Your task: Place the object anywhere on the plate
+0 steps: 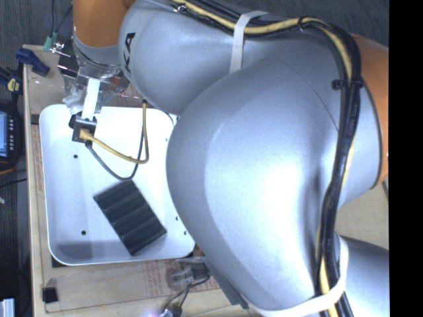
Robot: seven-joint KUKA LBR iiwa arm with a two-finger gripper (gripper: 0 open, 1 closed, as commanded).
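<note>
The grey arm (277, 177) bulks across most of the camera view, its rounded casing covering the right and centre of the bench (99, 284). Its orange band (96, 12) sits at the top left, and below that the gripper (89, 84) hangs over the far edge of the white bin (46, 177), near the bin's upper left corner. Whether the gripper is released or clenched cannot be told from this angle (the wrist housing and its fittings crowd that spot), and nothing can be seen gripped in it.

The task's thing, a black ribbed slab (130, 216), lies flat on the bin floor in the lower half, turned at a slant to the bin's walls, with its lower corner close to the near wall. It is well apart from the gripper, with bare white floor between them. The arm's casing overhangs the bin's right side, just beside the slab.

Outside the bin, a blue clamp (31, 59) sits at the bench's upper left corner, and a small black block (49, 294) rests on the bench at the lower left
</note>
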